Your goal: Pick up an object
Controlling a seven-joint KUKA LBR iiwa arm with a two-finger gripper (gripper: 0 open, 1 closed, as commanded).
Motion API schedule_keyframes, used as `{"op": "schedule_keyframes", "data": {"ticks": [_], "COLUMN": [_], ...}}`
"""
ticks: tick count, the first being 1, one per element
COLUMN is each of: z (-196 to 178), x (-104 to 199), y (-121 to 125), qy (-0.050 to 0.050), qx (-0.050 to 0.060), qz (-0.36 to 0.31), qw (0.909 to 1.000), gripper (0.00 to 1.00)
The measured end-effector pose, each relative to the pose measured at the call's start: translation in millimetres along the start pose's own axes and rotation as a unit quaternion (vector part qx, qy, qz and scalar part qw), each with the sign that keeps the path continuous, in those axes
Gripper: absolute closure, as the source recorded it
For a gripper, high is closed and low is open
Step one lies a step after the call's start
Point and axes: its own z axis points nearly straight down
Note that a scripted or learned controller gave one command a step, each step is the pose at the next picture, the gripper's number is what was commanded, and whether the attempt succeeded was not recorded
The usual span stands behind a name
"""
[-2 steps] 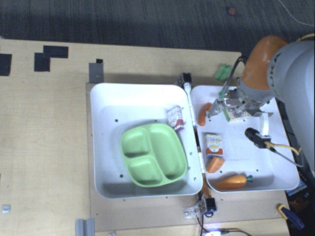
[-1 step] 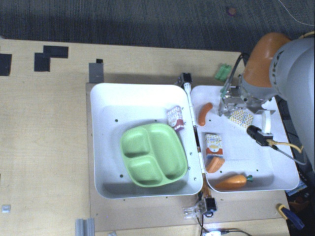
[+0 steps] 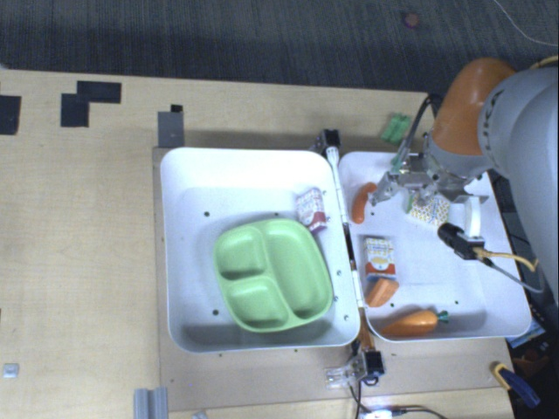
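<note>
My gripper (image 3: 407, 187) hangs over the far part of the right bin (image 3: 489, 295), below the orange-banded wrist. Just left of it lies a small red-orange sausage-shaped piece (image 3: 359, 202). A white item with a dotted pattern (image 3: 428, 209) lies right under the gripper's near side, partly covered by it. Toward the front of the bin are a small white packet with an orange picture (image 3: 379, 255), an orange chunk (image 3: 381, 291) and an orange carrot-like piece (image 3: 409, 323). I see nothing lifted off the bin floor.
The left bin (image 3: 188, 199) holds a green divided plate (image 3: 272, 273) and a small crumpled wrapper (image 3: 311, 208) near the dividing wall. A green object (image 3: 395, 129) lies on the bench behind the right bin. A black cable end (image 3: 461, 239) hangs by the arm.
</note>
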Motion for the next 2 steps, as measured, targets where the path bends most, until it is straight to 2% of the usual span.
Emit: {"op": "schedule_keyframes", "data": {"ticks": [1, 2], "z": [-11.2, -11.0], "x": [0.8, 0.7], "y": [1.7, 1.6], "qy": [0.0, 0.0], "qx": [-0.002, -0.002], "qz": [-0.001, -0.001], "qw": [1.0, 1.0], "gripper": [1.0, 0.0]}}
